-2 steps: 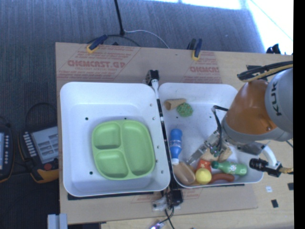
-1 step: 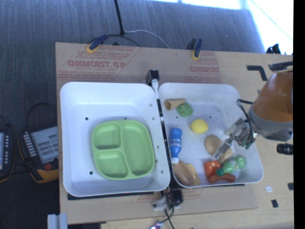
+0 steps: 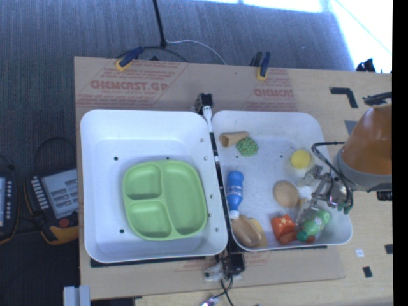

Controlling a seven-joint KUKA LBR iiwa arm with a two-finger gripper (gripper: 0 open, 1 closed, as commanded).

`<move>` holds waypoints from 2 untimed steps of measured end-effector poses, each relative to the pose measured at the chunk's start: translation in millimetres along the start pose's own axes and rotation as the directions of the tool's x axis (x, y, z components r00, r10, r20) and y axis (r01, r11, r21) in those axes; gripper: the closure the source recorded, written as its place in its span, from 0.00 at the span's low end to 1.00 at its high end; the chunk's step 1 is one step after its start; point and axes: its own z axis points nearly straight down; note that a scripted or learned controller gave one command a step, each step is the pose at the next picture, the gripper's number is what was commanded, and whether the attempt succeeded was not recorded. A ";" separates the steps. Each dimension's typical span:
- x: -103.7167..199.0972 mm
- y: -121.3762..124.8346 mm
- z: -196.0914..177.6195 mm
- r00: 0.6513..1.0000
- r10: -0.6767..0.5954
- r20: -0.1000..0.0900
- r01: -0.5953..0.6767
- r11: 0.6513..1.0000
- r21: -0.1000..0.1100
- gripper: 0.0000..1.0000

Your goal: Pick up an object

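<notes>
I see the hand (image 3: 324, 195) low over the right edge of the right bin (image 3: 268, 121), a cluster of metal linkages below the grey wrist and orange band of the arm (image 3: 373, 146). I cannot tell how far its fingers are parted, and nothing shows clearly between them. Its tip sits just above a green bottle-shaped toy (image 3: 314, 225) lying in the bin's near right corner (whether they touch I can't make out).

Just beside that green piece is a glossy red-orange lump (image 3: 284, 228), and next along the near wall a tan, rounded bun-like item (image 3: 248, 232). A smooth beige egg shape (image 3: 286, 193) rests close to the hand's left side. A small yellow ball (image 3: 301, 159) lies near the right wall, further back. At the left wall a blue plastic bottle with a white cap (image 3: 234, 190) lies lengthwise. Toward the far left corner are a bumpy green ball (image 3: 247, 146) and a tan cone (image 3: 233, 138), touching or nearly so.

The left bin (image 3: 102, 132), shallow white plastic with rounded corners, holds a matte light-green divided plate (image 3: 166, 199) with three compartments. Both bins sit on the pale wooden table (image 3: 299, 91).
</notes>
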 end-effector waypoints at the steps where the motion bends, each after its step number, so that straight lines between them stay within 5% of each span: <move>1: -76.1 36.1 3.1 0.988 -0.151 -0.010 0.151 0.989 -0.002 0.00; 2: -138.5 58.4 5.2 0.946 -0.322 -0.019 0.322 0.947 -0.005 0.00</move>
